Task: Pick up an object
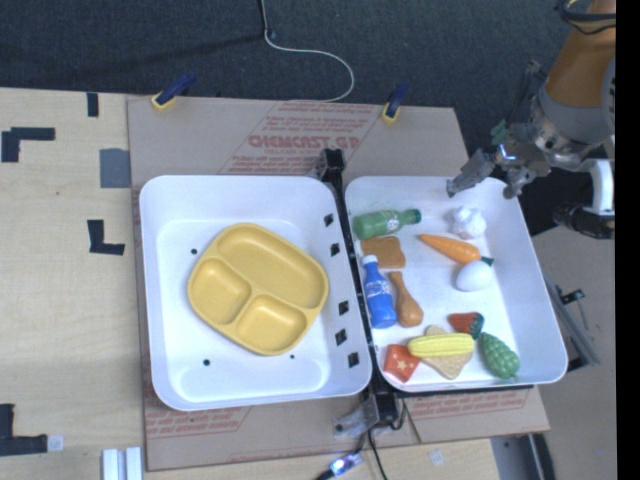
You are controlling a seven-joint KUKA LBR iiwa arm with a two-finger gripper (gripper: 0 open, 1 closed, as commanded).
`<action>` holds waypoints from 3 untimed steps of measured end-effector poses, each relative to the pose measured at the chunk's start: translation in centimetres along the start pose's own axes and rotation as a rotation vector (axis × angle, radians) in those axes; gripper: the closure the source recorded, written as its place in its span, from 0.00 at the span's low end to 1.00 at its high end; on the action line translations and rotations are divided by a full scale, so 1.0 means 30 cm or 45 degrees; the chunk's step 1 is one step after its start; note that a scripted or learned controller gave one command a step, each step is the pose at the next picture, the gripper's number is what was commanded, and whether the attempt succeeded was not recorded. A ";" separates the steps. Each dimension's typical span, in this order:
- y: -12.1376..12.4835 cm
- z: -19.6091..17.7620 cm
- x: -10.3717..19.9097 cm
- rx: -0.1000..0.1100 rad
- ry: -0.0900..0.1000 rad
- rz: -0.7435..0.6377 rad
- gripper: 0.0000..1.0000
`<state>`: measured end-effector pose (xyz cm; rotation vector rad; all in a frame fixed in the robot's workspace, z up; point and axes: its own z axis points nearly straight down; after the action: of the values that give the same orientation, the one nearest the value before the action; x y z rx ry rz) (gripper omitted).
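Gripper (488,173), fingers spread and empty, hovers just beside the small white toy (466,220): probably light, rigid, slippery; grasp its middle.

Arm (585,58) cut off at right edge; drumstick (403,298) perhaps partly under bottle (378,293).

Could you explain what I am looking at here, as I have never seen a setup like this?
This is one camera fixed above a bench, looking down at a slant. The grey and orange machine at the right is a robot arm; its tool hangs over the far edge of the right bin, holding nothing. That bin contains toy food: a green bottle, a blue bottle, a carrot, an egg, corn and more. The left bin holds a yellow divided tray. The arm is meant to pick something up.
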<state>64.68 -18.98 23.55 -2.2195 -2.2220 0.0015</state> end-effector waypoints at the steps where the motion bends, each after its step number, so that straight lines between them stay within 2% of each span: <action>1: -0.023 0.153 0.011 0.006 -0.001 -0.001 0.00; 3: 0.010 0.450 0.033 0.006 0.002 -0.004 0.00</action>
<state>64.94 -17.98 10.03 -2.2135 -2.2222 0.0048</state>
